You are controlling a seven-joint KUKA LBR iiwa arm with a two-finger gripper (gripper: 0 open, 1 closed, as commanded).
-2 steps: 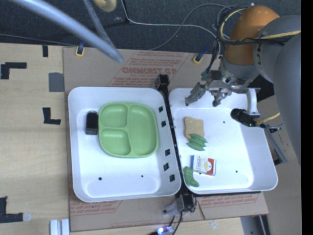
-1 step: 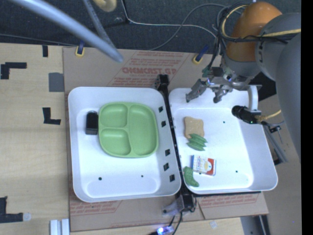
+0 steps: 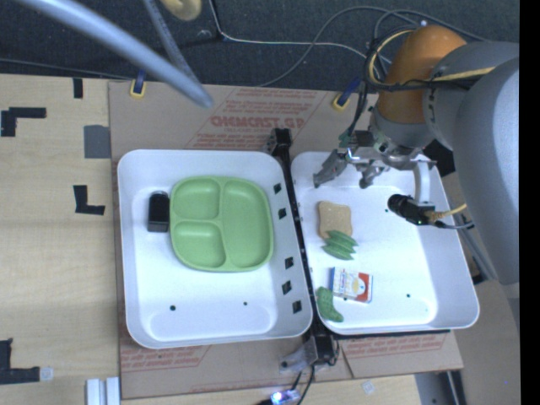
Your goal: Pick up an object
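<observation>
Nearest the camera, at the near left corner of the right bin (image 3: 439,306), lies a small green pod-shaped piece (image 3: 328,305). Just right of it and a little farther back sits a small white carton with red and blue print (image 3: 351,285). Farther still, a second green pod (image 3: 340,244) lies touching the near edge of a tan, sponge-like block (image 3: 334,218).

All four pieces lie nearer the camera than the gripper (image 3: 349,174), which hangs over the far part of the right bin. The tan block is the closest to it, just near-left of the fingertips; the carton and the near pod are well apart from it. Two fingers (image 3: 327,173) are spread fairly wide, with nothing between them and no visible contact with any piece.

A black part (image 3: 407,208) on the arm's gear juts over the right side of the same bin. Over in the left bin (image 3: 139,306), a green divided plate (image 3: 222,224) rests with a black block (image 3: 158,211) touching its left edge. A black divider (image 3: 291,226) runs between the two bins.
</observation>
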